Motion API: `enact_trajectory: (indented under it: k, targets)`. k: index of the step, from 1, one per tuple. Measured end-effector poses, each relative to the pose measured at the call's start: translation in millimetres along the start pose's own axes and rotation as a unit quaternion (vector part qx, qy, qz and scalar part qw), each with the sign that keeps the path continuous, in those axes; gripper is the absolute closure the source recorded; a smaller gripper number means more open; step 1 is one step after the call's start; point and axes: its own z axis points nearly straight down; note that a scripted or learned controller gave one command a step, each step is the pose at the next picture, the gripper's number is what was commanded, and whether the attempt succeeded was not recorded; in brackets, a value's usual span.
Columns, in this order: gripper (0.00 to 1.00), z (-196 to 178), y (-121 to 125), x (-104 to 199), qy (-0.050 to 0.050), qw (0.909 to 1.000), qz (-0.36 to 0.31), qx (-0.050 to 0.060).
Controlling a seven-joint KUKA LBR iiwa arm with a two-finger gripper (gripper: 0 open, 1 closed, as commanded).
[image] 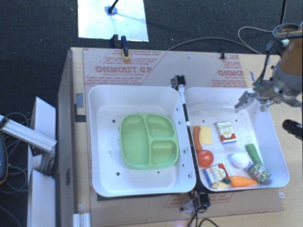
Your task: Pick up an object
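Note:
The right bin (270,122) holds several toy foods. A small red and white carton (226,131) lies in the middle, with a yellow cheese slice (205,135) and a red sausage (196,136) to its left. A tomato (205,158), a white egg (239,160), a green cucumber (252,152), a carrot (244,181) and a snack box (216,173) lie toward the front. My gripper (253,103) hovers over the bin's far right corner, open, with nothing between its fingers. It is well behind the carton.
The left bin (102,126) holds a green divided plate (148,140). A black divider rail (187,126) runs between the bins. A small green can (259,172) sits at the right bin's front right corner. Cables loop behind the bins.

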Motion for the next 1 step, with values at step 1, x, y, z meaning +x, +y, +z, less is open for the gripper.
enact_trajectory:
  k: [1]
  targets:
    - [0.00,137.5,38.0,16.6,0.000,1.0000,-0.001,0.000]
